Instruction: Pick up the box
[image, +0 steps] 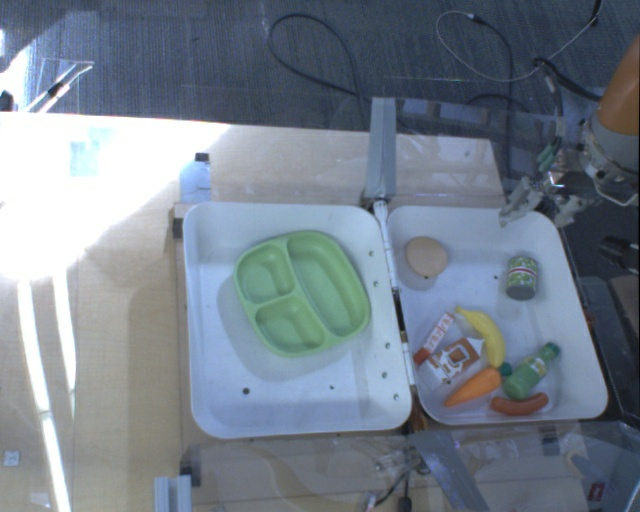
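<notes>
Counter bears two bins; box (450, 352) lies in right bin (570, 300) among food. End effector (535, 195) over far rim, grip state unclear.

A grey arm segment (622, 140) is seen at the right edge, topped by an orange band (622, 88). Below the band a pale metallic wrist is fitted — slim, silvery gripper (535, 195) parts are attached, with thin dark cables alongside.

Bins (290, 415) are showing smooth white plastic; the green tray (300, 292) is appearing matt plastic; the box (448, 350) is showing printed cardboard; the bench (120, 330) is presenting pale wood.
</notes>
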